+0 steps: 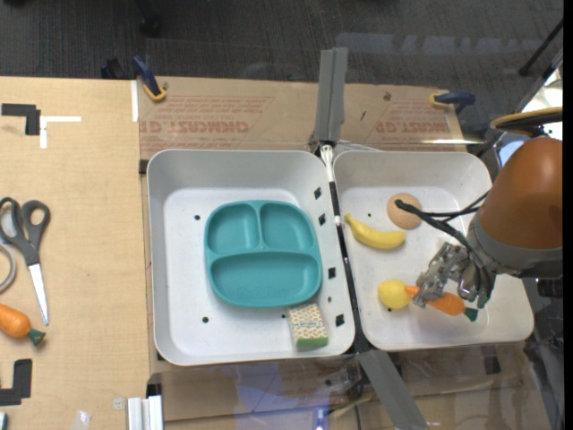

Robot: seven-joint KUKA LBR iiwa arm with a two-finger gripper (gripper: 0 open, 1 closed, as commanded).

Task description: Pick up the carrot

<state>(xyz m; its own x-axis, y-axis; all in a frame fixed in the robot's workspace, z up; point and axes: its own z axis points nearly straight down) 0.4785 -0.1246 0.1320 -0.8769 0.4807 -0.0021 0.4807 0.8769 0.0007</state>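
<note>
Wooden bench (72, 240) fills the left of the picture, and brown cardboard lies under two white bins in the middle and right. I see the left bin (170, 267) holding a big teal plate (263, 253) with three parts, and a small sponge (308, 326) sits just below the plate at the lower middle. I see the right bin (421, 173) holding a yellow banana (374, 234), a round tan ball (405, 211) near its upper part, and a small yellow lemon (393, 295) lower down. My arm (528, 209) comes in from the right side, grey with a big orange band, and it hangs over the right bin. My gripper (452, 287) points down at the lower right of that bin. The carrot (443, 304) I want lies right under the gripper, between the lemon and the bin's right wall. Its long side runs left to right, tipping a little down to the right, with the thin orange end almost touching the lemon. I can't tell if the fingers are spread or pressed together, because the metal parts hide them, and I can't tell if they pinch the carrot yet. I think the grab must go across the carrot's thin side, not along its length. Far away, at the lower left edge on the bench, lies another carrot (16, 322) beside scissors (27, 249).
</note>
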